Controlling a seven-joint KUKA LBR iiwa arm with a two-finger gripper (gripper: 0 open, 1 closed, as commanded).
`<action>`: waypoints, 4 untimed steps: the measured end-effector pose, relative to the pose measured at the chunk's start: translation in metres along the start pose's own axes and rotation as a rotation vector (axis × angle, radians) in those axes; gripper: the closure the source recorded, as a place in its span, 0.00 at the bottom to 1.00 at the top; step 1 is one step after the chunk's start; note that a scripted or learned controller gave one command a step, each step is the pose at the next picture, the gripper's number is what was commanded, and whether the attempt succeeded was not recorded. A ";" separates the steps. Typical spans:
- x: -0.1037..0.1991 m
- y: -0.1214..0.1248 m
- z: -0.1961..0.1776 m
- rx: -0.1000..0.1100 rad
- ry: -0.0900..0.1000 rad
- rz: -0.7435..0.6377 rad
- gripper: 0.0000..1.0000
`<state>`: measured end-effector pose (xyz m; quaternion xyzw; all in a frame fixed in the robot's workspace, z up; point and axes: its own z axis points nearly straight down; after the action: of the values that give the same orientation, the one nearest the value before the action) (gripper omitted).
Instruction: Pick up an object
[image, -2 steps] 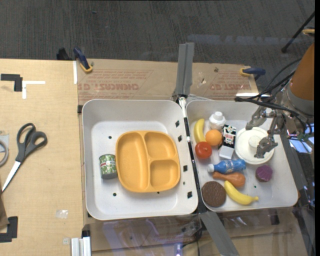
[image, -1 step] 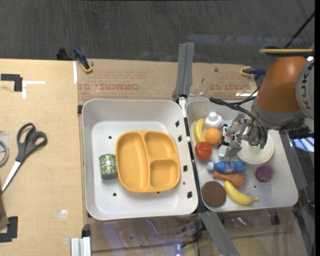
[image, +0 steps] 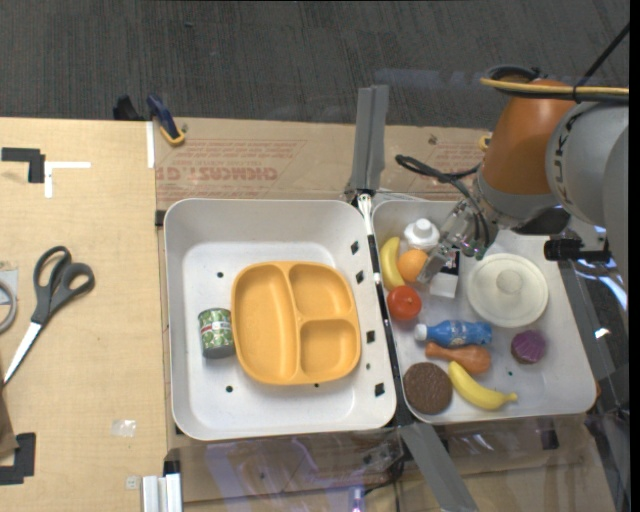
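Note:
My gripper (image: 443, 260) hangs low over the back of the right bin (image: 560, 400), just right of an orange (image: 411, 266) and below a white bottle (image: 421, 233). A small yellow banana (image: 389, 262) lies left of the orange, and a red tomato (image: 404, 302) sits in front of it. Towards the front are a blue bottle (image: 455, 332), an orange drumstick-shaped toy (image: 458, 354), a larger banana (image: 481, 388), a brown round cookie (image: 428, 388) and a purple piece (image: 528, 347). A white round bowl (image: 509, 288) stands right of the gripper. I see nothing held.
The left bin (image: 190, 390) holds a yellow divided plate (image: 296, 322) and a small green can (image: 215, 332) beside it. Scissors (image: 45, 290) lie on the bench far left. A grey divider post (image: 368, 140) stands behind the two bins.

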<state>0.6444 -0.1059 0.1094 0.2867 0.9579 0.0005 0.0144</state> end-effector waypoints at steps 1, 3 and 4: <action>0.053 -0.043 -0.003 -0.009 -0.020 -0.072 0.00; 0.034 -0.015 0.000 -0.003 0.001 0.299 0.00; 0.027 -0.014 -0.015 -0.012 -0.022 0.299 1.00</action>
<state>0.6136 -0.1029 0.1238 0.4259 0.9044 0.0052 0.0265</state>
